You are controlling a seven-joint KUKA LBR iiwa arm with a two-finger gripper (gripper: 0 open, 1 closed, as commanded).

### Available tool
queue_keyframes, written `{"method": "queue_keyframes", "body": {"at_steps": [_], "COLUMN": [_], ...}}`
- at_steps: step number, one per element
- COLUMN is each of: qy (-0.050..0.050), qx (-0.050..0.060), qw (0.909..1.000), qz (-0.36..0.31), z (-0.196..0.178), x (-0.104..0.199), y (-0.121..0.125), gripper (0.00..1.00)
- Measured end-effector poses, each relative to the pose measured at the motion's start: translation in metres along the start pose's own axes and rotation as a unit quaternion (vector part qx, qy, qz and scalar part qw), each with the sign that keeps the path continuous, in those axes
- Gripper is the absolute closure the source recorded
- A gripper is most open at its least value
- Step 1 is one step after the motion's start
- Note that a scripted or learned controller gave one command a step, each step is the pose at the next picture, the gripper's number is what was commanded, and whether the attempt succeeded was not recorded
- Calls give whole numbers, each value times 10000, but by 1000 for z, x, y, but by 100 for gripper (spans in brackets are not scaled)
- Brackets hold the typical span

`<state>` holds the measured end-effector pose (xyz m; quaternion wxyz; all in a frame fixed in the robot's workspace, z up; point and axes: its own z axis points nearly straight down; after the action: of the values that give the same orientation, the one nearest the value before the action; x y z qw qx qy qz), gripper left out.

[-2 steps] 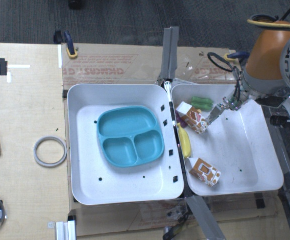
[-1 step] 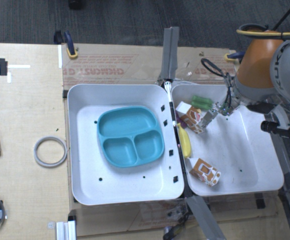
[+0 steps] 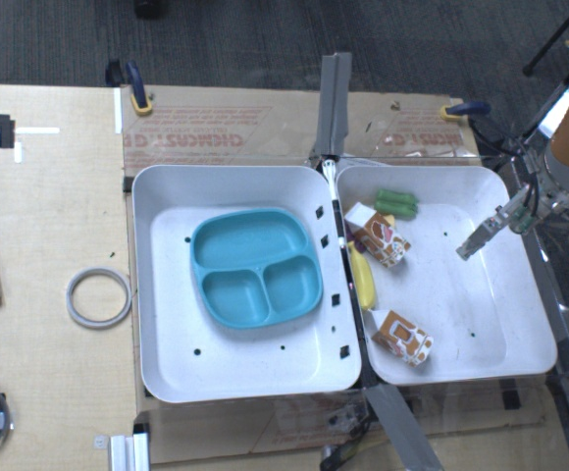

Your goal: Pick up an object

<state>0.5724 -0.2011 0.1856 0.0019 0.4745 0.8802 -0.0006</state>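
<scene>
Landmark: right bin (image 3: 520,356), the white tray nearer the arm; places below are given against it.
Gripper (image 3: 469,247): hangs over the right bin's bare middle-right floor, nothing seen between its tips; whether they stand apart or together cannot be told.
Green item (image 3: 396,202): upper left of the right bin, near its back wall.
Upper carton (image 3: 377,237): brown and white, just below the green item.
Yellow item (image 3: 363,278): lies along the right bin's left wall, just below that carton.
Lower carton (image 3: 402,338): toward the right bin's front left, apart from the others.
Left bin (image 3: 157,292): touching the right bin's left wall; holds a blue divided tray (image 3: 257,268).
Progress: nothing lifted; choosing, reaching and grasping all remain, by the look of it.
Hard to make out: the arm is cut off at the frame edge; the green and yellow items are too small to identify.
</scene>
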Motion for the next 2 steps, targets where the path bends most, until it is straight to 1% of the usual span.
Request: {"method": "queue_keyframes", "body": {"at_steps": [1, 2], "qy": [14, -66], "qx": [2, -56], "qw": [9993, 9948], "qz": [369, -1014], "z": [40, 69], "x": [34, 36], "y": [83, 109], "gripper": [0, 0]}}
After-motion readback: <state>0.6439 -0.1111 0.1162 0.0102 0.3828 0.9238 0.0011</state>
